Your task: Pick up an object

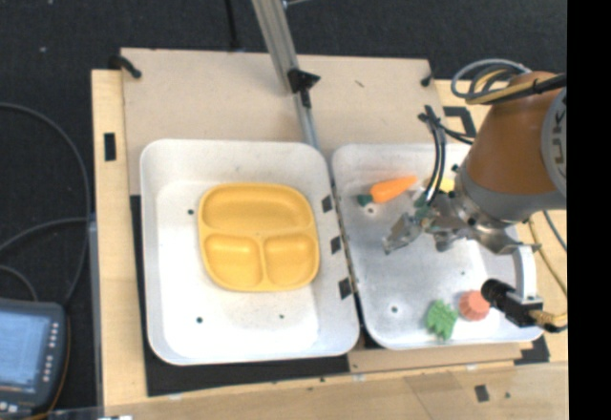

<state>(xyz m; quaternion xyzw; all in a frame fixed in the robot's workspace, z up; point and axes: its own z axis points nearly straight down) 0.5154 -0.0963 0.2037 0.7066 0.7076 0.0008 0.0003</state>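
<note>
Gripper [401,235] hung mid-right bin [406,313], finger state unclear — best descend squarely over toy carrot [393,188] — upper bin.

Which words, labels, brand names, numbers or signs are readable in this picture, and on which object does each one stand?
No text can be read with confidence.
On the arm, at the right edge: part of pale lettering, cut off, not readable.
On the handheld screen device at lower left: the display is too blurred to read.
The yellow divided plate, the carrot, the green toy and both white bins bear no writing.
</note>
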